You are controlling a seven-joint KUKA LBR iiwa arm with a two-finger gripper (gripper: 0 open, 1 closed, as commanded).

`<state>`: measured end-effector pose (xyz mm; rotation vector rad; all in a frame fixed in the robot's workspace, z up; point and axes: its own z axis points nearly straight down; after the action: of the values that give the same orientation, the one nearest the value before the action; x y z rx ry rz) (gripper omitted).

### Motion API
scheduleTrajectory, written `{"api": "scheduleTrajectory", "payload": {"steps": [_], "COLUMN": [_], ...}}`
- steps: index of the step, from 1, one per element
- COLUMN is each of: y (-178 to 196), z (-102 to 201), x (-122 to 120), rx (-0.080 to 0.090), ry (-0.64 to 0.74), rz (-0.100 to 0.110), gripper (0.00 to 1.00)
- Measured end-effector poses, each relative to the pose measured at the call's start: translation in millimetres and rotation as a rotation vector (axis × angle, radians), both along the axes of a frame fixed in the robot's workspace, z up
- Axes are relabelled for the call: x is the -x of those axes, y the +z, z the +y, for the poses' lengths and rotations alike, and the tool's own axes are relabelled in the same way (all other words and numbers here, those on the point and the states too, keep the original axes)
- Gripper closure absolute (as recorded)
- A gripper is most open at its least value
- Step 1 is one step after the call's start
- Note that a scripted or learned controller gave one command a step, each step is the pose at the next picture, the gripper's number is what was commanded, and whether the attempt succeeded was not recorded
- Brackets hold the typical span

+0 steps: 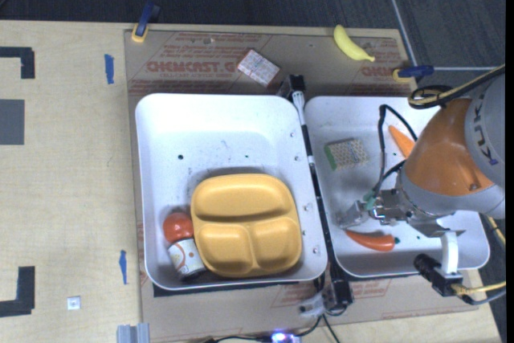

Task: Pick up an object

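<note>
Your pincer (359,212) sits low in the right bin (474,253), near its front half, with the grey arm (450,173) and its orange band coming in from the right. You can't tell whether it's open or closed; the metal tips blur into the bin floor.

Just below the pincer, on the side nearer the front rim, lies an orange-red chili pepper (371,238), long and thin, flat on the floor. It's right beside the tips, maybe touching, can't tell. It's not visibly clamped between anything.

Up and slightly left of the pincer, toward the back of the same bin, you've got a small green mesh scrub pad (346,152), well apart from the tips. Up and right of the pincer, an orange carrot-like piece (401,140) pokes out from behind the arm, partly hidden.

Left of the pincer, across the divider, the left bin (161,132) holds a yellow three-compartment tray (243,221), lying upside down or flat, can't tell which. Tucked against the tray's left edge: a red tomato-like ball (177,227) and a small white can (185,256) with orange print, just below it.

Far behind the pincer, outside the bins on the cardboard sheet (201,64): a yellow banana (352,44) and a small printed packet (258,67).
</note>
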<state>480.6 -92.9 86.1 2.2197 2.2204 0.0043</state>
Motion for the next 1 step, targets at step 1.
{"api": "scheduleTrajectory", "payload": {"steps": [1], "y": [-0.1], "z": [0.3], "x": [0.0], "rx": [0.000], "ry": [-0.001], "rz": [0.000], "gripper": [0.00]}}
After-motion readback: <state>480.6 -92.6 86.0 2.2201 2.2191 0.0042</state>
